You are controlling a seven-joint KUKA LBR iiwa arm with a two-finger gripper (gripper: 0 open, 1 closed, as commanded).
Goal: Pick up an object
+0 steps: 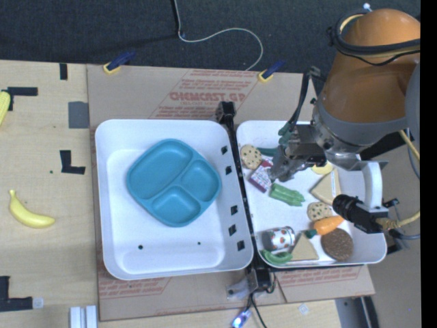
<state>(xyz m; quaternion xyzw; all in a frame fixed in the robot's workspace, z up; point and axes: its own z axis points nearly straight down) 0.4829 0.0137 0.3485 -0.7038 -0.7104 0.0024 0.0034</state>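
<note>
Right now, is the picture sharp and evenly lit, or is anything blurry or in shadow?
Camera view: lighting is soft and even; the blue plate in the left bin looks sharp. The pincer and the small toys under it in the right bin look soft and shaded, so details are hard to read.

Right bin [374, 255]: crowded. Cookie [250, 156], green pepper [286, 195], carrot [328, 224], can [279, 238] clutter its left and front edges. Left bin [113, 203]: blue plate [174, 181] mid-bin; front edge strip open.
</note>
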